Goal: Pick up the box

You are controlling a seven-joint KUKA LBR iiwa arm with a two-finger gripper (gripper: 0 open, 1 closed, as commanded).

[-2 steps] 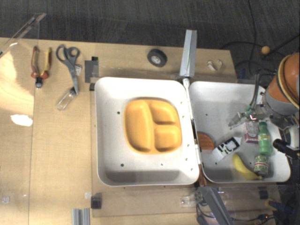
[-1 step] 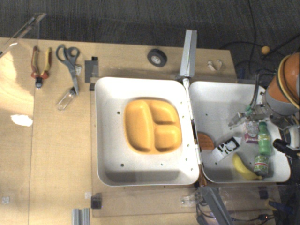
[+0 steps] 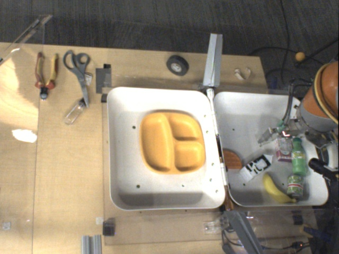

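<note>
Over the right-hand shallow white bin [image 3: 238,102], the grey arm with its orange band [image 3: 324,97] reaches in from the right edge, and its two-finger gripper [image 3: 282,133] hangs low above the bin's middle, just above a clear plastic packet with pink print [image 3: 284,148]. Whether that gripper is spread or pressed together cannot be told, as the tip is small and tangled with cables. Nothing visibly sits in its grasp. The small white box with black markings [image 3: 254,168] lies tilted on the bin floor, left of and below the gripper and apart from it, close to a round brown disc [image 3: 231,160] that sits against the bin's left wall. A yellow banana [image 3: 276,190] lies near the front wall, just right of the box. Beside the banana stands a green bottle [image 3: 298,163], with a second green-labelled bottle [image 3: 295,185] just below it. The left-hand white bin [image 3: 124,187] holds a yellow moulded tray with three compartments [image 3: 172,141] at its centre. On the wooden bench [image 3: 53,194] lie grey-handled scissors [image 3: 79,75], red-handled pliers [image 3: 44,73] and a dark roll of tape [image 3: 177,65].
</note>
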